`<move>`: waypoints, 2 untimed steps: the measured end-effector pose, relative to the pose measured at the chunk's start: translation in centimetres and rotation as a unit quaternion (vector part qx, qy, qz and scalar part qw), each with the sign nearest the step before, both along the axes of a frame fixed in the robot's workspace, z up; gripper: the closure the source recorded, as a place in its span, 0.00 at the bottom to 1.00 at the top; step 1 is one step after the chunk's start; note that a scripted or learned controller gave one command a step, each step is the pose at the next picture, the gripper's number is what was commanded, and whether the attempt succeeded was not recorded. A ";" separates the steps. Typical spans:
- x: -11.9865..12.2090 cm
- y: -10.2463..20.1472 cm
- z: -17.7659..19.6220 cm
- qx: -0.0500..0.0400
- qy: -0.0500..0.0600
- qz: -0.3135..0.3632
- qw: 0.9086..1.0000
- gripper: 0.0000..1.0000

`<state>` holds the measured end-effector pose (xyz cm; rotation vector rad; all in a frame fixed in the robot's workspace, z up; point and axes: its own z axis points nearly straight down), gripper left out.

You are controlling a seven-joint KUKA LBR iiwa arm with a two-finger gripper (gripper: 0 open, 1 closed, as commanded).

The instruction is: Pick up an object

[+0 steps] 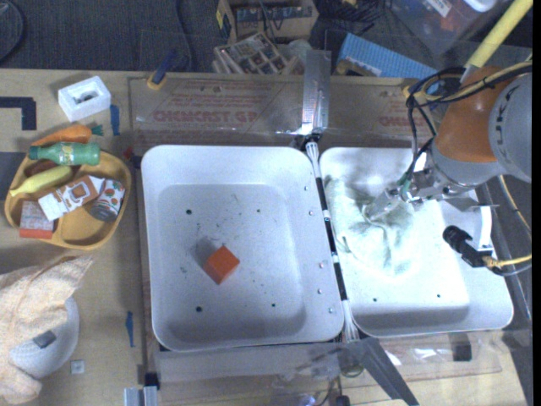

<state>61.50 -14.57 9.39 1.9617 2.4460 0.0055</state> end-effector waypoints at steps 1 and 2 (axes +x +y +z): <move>2.4 4.8 -0.3 -0.002 -0.005 0.039 0.999 0.00; 5.5 4.6 -0.4 0.000 0.000 0.039 0.999 0.00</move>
